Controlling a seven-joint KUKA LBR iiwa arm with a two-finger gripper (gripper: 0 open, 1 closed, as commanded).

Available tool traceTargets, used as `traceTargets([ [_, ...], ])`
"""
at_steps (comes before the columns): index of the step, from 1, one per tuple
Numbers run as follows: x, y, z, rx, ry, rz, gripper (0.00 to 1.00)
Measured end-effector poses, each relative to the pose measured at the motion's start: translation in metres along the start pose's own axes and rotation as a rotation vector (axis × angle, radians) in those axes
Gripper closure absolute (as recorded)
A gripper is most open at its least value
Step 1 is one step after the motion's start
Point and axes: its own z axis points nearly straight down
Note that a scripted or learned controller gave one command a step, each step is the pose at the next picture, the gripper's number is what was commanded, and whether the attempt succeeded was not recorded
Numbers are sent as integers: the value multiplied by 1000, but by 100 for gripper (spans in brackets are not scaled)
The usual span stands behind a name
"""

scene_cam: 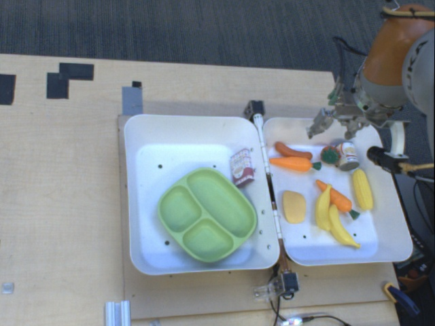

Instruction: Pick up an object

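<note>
Two fingers of the end effector stand spread apart with nothing between them, released, hovering over the far edge of the right bin above the small can and the green-topped piece beside it, without clearly touching either. The can carries a label, and so does the small packet in the left bin, but the writing on both is too small to read. The right bin holds the items to pick: one sausage at the far side, two carrots, the larger just nearer than the sausage and the smaller near the middle, one corn cob toward the right wall, two bananas lying together near the front, and one flat yellow-tan piece to their left. The left bin holds one green divided plate with three compartments, the packet sitting at its far right corner. Both bins rest side by side on the pale bench.
</note>
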Motion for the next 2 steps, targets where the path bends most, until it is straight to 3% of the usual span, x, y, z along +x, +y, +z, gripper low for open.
traceTargets([
  [1,10,-91,98,-3,-1,1,0],
  [2,11,-88,86,-11,-1,1,100],
])
